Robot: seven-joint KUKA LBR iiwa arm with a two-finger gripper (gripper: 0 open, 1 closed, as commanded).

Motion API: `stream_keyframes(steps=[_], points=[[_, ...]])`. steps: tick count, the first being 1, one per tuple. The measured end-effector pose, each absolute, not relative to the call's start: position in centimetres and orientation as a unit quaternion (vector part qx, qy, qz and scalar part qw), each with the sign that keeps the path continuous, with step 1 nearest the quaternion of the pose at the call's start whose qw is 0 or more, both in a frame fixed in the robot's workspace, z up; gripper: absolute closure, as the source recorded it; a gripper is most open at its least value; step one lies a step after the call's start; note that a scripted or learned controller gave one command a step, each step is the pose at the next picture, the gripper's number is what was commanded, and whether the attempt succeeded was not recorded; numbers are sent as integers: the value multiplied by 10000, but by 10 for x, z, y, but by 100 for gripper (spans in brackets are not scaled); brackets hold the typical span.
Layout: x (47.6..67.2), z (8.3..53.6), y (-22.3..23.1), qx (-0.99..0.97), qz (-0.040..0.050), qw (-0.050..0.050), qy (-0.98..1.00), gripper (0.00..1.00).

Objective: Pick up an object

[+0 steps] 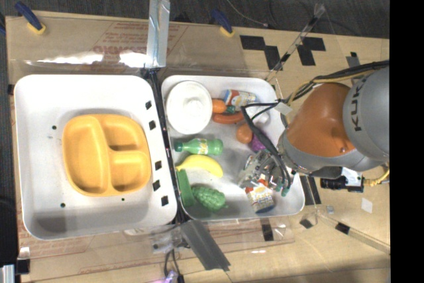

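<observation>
Can (pixel 262 198): lies in the right bin's (pixel 291 207) near corner, just under the gripper.
Gripper (pixel 260 172): directly above the can; whether it grips cannot be told.
Banana (pixel 201 165): left of the can, beside a green bottle (pixel 199 146).
Left bin (pixel 33 142): holds a yellow tray (pixel 106 153).

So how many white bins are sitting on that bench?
2. The left bin holds a yellow divided tray. The right bin holds the small items, with the gripper reaching into it. Nothing suggests another bin is hidden.
</observation>
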State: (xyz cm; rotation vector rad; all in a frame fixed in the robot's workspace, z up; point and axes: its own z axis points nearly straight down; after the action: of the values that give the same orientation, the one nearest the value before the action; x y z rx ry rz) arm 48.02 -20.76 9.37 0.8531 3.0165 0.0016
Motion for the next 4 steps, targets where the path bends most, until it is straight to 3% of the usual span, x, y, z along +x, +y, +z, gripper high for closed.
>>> stream_keyframes(steps=[1, 2, 3, 4], points=[[560, 92, -176, 3327, 6, 5, 9430, 100], [650, 228, -200, 4228, 3, 59, 9062, 100], [533, 176, -212, 3832, -6, -19, 9237, 100], [555, 178, -158, 4519, 2, 5, 8921, 100]])
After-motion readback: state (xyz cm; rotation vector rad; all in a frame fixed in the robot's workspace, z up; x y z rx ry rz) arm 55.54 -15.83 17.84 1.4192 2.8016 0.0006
